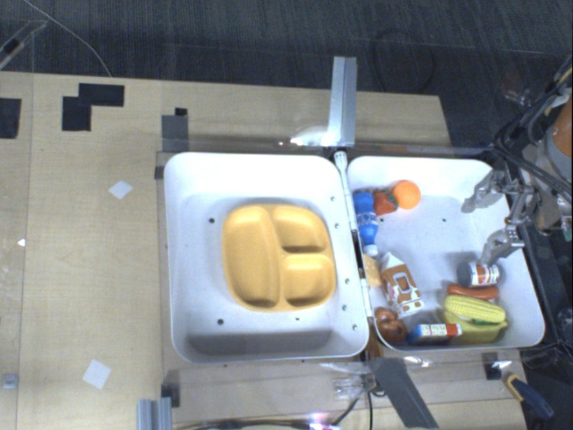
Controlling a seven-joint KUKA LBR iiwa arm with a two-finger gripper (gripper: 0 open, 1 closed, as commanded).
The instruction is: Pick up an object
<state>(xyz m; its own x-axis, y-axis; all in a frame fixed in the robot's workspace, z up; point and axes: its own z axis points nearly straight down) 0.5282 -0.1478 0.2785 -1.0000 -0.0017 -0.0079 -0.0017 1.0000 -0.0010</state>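
arm reaching in from the right, gripper [491, 219] hovering over the right bin's [448, 173] right edge, its two grey fingers [481, 193] spreading apart, jaws released and gripping nothing. left bin [192, 330] is carrying a yellow divided tray [276, 255], sitting about mid-bin. the right bin's objects are crowding its left wall and lower corner: an orange ball [407, 193] touching a small red piece [386, 202], a blue bottle [363, 215] lying just beside them along the divider, a white-and-brown carton [400, 284] lying tilted below. near the lower finger a small can [477, 274] is sitting just beside a red sausage-like item [474, 291], possibly a toy hot dog, hard to tell. a yellow corn cob [474, 310] is resting on something yellow-green, with a red-labelled tube [432, 332] and a brown round thing [388, 317] lying left of it.
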